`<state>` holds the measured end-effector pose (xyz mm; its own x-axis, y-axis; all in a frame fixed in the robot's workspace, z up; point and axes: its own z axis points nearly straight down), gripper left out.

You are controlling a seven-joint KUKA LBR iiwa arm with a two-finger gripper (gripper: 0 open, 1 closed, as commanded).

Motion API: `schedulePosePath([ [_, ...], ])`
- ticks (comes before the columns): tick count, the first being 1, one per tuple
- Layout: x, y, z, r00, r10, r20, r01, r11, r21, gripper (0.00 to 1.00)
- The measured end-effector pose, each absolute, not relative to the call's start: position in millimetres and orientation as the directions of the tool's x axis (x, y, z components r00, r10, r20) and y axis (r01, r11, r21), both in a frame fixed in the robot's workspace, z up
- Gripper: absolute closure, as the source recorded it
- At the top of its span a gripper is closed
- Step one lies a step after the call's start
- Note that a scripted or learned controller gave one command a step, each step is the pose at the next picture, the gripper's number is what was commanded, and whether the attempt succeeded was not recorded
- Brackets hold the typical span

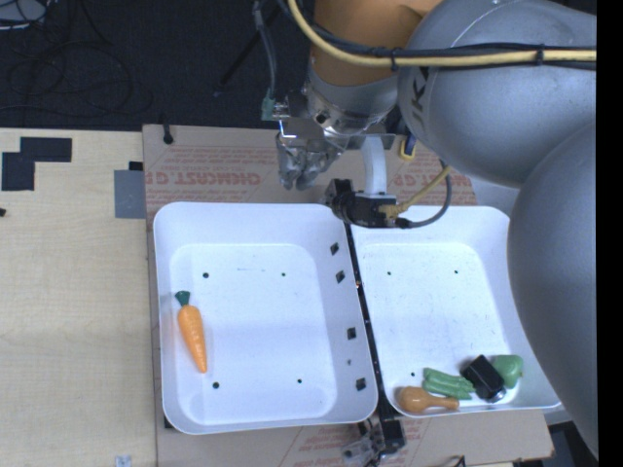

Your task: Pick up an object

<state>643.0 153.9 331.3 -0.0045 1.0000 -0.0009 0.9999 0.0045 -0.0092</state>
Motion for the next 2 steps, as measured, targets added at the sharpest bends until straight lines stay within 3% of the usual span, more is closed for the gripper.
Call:
schedulePosePath([
  [1,643.8,221,422,-0.008,1.0,0.004,1.0,0.008,0.006,1.0],
  [2,643.6,244,541,-0.004,1.0,0.004,1.0,0.004,0.009,1.0],
])
